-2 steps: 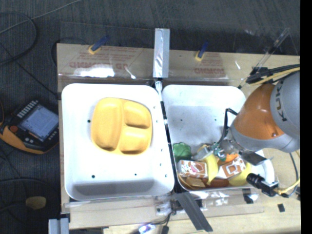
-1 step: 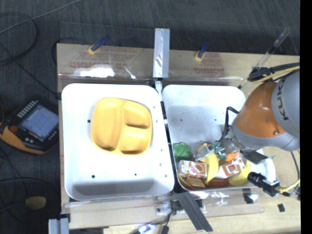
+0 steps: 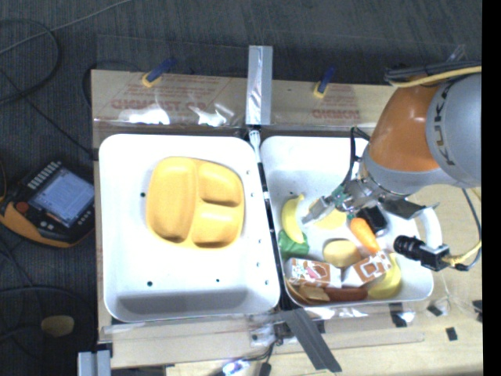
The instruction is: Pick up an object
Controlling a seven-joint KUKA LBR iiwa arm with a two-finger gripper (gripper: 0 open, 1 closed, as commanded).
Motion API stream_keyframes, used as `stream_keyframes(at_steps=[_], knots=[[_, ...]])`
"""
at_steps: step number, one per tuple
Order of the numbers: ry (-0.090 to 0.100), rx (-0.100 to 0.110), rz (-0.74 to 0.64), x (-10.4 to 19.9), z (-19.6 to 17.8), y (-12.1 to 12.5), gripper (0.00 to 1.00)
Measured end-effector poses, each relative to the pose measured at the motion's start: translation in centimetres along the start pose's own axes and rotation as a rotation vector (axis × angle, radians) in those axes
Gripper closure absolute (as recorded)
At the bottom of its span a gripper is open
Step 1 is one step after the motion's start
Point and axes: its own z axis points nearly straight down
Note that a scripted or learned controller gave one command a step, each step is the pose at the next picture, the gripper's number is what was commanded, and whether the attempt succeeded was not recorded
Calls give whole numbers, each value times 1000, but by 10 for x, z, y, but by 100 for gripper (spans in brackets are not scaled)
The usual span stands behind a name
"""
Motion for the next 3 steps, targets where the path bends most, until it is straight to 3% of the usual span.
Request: stream_keyframes(at_steps=[1,2,3], knots=[[-1,1,-67,4,0,86,100],[-2,0,-68,45,-54,126,100],[-3,1,-204,-28,-18,116,100]])
